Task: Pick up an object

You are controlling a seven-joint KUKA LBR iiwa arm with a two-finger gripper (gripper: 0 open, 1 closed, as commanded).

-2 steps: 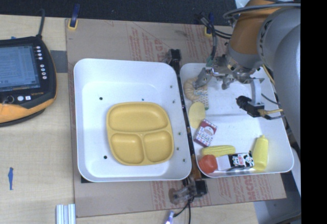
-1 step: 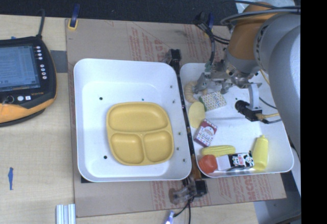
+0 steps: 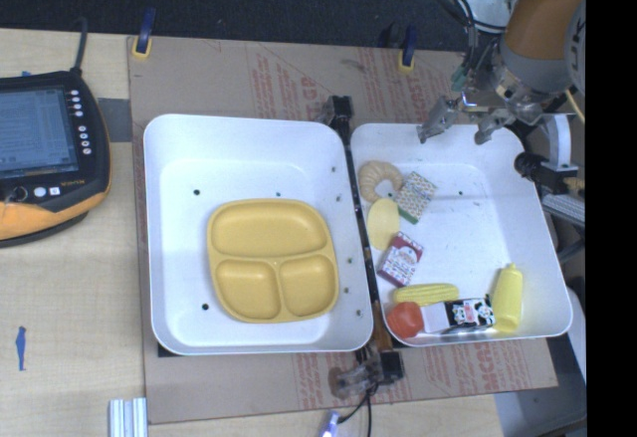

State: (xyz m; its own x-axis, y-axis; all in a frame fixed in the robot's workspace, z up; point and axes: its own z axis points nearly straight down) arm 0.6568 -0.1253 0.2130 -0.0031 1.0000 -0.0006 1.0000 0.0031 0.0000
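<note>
Camera view, looking down at a slant: pincer (image 3: 462,129) hanging over the far edge of the right bin (image 3: 468,216), fingers (image 3: 430,127) spread apart, clamped on nothing. Well apart from the toys, all of them lying in that bin: a bagel (image 3: 378,178) and a small packet (image 3: 415,194) toward the far left, a lemon (image 3: 383,223) and a red carton (image 3: 400,259) lower along the left wall, then corn (image 3: 425,294), a tomato (image 3: 403,320), a milk box (image 3: 468,314) and a yellow bottle (image 3: 507,297) packed along the near wall.

Likely trouble: crowding. Hard to close on one of the near-wall pieces without nudging a neighbour or striking the wall. Flat packet and carton prone to slipping out of a pinch. Bagel and lemon touching, so easy to push apart instead of gripping.

Hard to make out: arm cut off at the right, tomato partly tucked behind the milk box, height of the fingers above the bin floor unclear. Left bin (image 3: 179,226) carrying a yellow divided tray (image 3: 272,259).
</note>
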